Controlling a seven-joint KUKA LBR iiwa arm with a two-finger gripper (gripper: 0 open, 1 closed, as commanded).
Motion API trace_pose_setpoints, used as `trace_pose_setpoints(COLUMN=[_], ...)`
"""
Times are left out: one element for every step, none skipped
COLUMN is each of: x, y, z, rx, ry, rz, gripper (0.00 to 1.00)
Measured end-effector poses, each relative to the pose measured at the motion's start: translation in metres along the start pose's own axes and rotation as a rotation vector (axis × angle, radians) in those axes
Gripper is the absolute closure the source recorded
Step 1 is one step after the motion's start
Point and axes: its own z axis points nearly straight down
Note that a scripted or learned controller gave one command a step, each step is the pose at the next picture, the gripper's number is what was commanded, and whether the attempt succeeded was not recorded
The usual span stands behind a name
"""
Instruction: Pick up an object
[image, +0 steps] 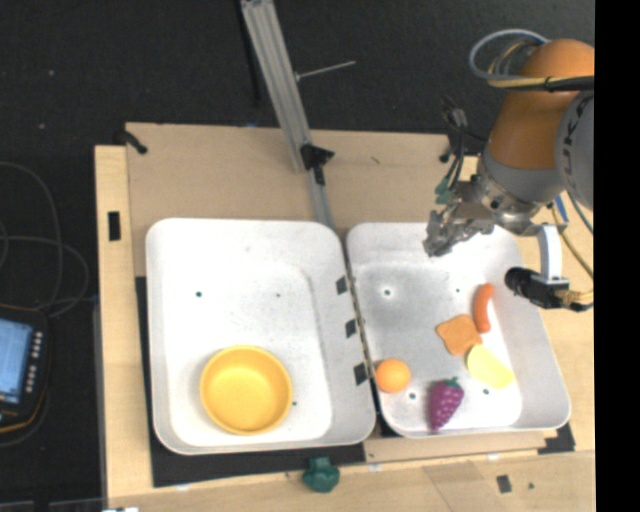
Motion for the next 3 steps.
trace_pose_setpoints(x=[0.054, 0.107, 0.153], y=[0.019, 0.031, 0.048], z=[-0.007, -0.011, -0.011], rx=[0.0, 0.001, 0.001], ry=[0.0, 0.0, -0.001], rz=[0.0, 0.0, 0.001], gripper=[1.0, 1.0, 1.0])
